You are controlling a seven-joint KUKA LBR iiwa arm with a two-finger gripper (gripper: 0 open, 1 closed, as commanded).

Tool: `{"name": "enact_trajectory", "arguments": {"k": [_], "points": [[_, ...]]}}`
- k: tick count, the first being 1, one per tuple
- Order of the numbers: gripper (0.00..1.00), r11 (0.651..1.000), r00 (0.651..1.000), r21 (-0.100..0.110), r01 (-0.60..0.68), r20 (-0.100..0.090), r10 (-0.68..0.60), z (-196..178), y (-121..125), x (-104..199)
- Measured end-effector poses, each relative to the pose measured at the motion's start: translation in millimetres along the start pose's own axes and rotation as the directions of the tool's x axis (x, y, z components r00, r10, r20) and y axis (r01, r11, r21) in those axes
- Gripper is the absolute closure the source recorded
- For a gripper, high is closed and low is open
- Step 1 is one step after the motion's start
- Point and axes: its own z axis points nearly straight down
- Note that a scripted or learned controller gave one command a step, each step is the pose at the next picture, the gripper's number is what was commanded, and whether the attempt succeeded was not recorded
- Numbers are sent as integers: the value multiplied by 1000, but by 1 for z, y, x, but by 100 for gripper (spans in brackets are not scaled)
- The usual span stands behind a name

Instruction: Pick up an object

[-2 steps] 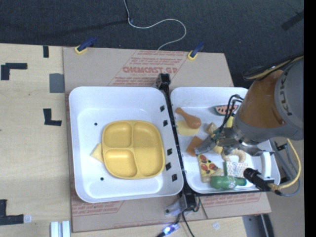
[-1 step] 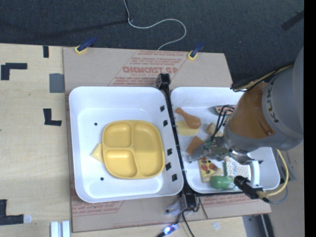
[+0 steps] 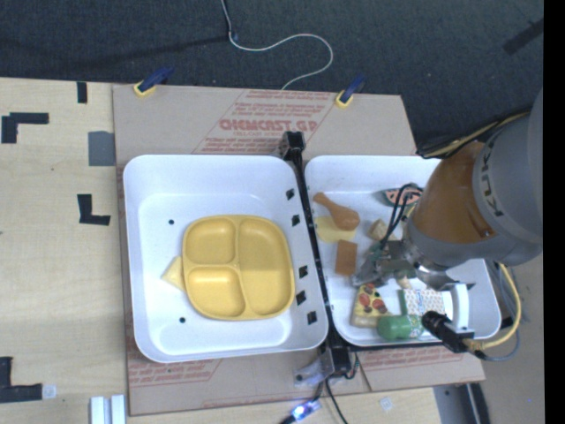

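Observation:
The right bin (image 3: pixel 353 173) holds several toy food pieces: a brown drumstick (image 3: pixel 338 210), a pale yellow piece (image 3: pixel 327 230), a brown block (image 3: pixel 346 256), a pizza slice (image 3: pixel 368 306) and a green piece (image 3: pixel 396 328). My gripper (image 3: pixel 382 265) is low in this bin, just right of the brown block and above the pizza slice. The arm's orange band (image 3: pixel 448 206) and grey body cover the bin's right half. Nothing is visibly held.
The left bin (image 3: pixel 150 237) holds a yellow divided plate (image 3: pixel 238 266). A black divider (image 3: pixel 307 228) runs between the two bins. A white patterned item (image 3: pixel 425 303) lies by the green piece. A white cable (image 3: pixel 282 47) curls on the dark floor behind the bench.

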Motion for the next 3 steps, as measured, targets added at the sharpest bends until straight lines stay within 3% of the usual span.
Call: {"name": "enact_trajectory", "arguments": {"k": [3], "points": [[100, 1000, 1000, -7, 1, 2, -1, -130, 7, 5]]}}
